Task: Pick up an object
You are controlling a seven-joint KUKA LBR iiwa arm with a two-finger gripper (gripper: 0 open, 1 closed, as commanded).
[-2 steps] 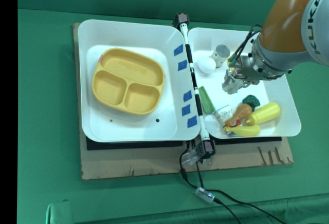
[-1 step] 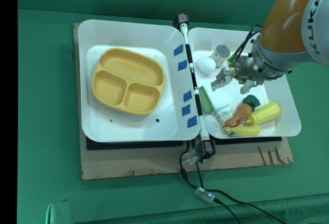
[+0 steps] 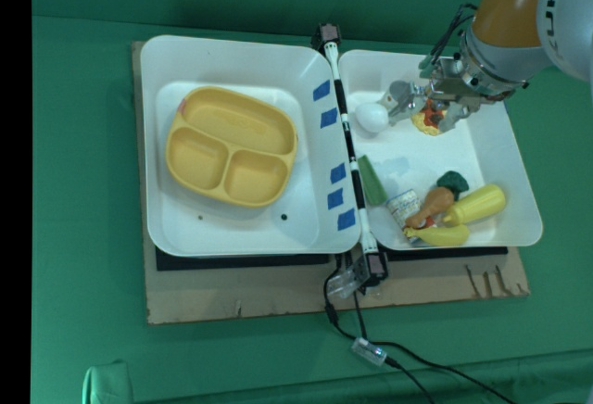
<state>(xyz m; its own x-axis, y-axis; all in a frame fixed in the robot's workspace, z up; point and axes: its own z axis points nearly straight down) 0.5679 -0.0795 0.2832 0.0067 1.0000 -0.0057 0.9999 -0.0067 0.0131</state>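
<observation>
My gripper (image 3: pixel 427 111) hangs over the back of the right bin (image 3: pixel 505 161), reaching in from the upper right. Between its fingers sits a small orange and yellow toy (image 3: pixel 430 119), and the fingers are shut on it. Just left of the gripper a white egg-shaped ball (image 3: pixel 372 118) lies close to the divider. At the bin's front lie a green wedge (image 3: pixel 372 180), a small labelled can (image 3: pixel 404 205), an orange carrot-like toy (image 3: pixel 432 204) with a dark green top (image 3: pixel 453 181), a yellow bottle (image 3: pixel 478 204) and a banana (image 3: pixel 441 235).
The left bin (image 3: pixel 162 69) holds a yellow divided plate (image 3: pixel 232 145). A black-and-white bar with blue tags (image 3: pixel 345 129) runs between the bins. Cables (image 3: pixel 371 347) trail off the bench's front edge.
</observation>
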